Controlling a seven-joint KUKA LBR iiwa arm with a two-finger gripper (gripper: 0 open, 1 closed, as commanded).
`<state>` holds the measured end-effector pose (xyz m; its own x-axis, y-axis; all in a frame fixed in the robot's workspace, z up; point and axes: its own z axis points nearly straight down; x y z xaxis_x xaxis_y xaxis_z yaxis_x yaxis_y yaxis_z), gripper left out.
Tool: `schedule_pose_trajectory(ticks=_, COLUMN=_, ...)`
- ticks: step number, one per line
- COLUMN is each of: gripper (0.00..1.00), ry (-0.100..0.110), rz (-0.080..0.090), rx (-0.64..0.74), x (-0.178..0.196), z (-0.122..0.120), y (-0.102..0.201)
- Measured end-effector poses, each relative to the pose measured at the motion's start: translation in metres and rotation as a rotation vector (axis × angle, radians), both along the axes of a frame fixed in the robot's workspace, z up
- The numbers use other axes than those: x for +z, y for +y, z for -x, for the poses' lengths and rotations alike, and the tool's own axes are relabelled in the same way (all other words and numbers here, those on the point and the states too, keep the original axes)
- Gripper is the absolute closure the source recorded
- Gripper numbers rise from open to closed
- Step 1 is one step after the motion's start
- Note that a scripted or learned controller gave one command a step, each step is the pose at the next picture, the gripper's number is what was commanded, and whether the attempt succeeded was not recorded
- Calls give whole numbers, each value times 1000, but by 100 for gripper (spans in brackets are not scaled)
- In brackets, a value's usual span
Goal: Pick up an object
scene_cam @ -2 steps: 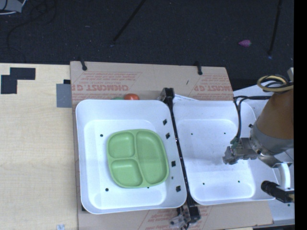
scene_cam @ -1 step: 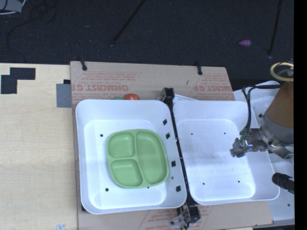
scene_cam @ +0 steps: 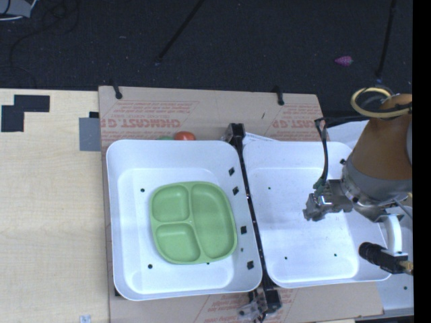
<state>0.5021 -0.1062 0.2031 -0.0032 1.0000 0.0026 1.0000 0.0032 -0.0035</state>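
From my remote station: an orange object (scene_cam: 184,136) sits behind the left bin's (scene_cam: 128,180) back rim. The green divided plate (scene_cam: 193,222) lies mid-bin, across the divider, well apart from the gripper (scene_cam: 315,209) over the right bin (scene_cam: 296,268).

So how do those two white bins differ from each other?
The left bin holds a green divided plate; the right bin shows bare white floor where it is visible. The arm's end effector hangs over the right bin, while nothing hangs over the left bin. Both are shallow, white, about the same size, and sit side by side on cardboard.
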Motion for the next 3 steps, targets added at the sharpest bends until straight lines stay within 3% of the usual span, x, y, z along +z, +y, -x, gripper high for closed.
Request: schedule_pose_trajectory(ticks=3, gripper=100, ry=0, rz=0, rx=1, x=0, z=-18, y=149)
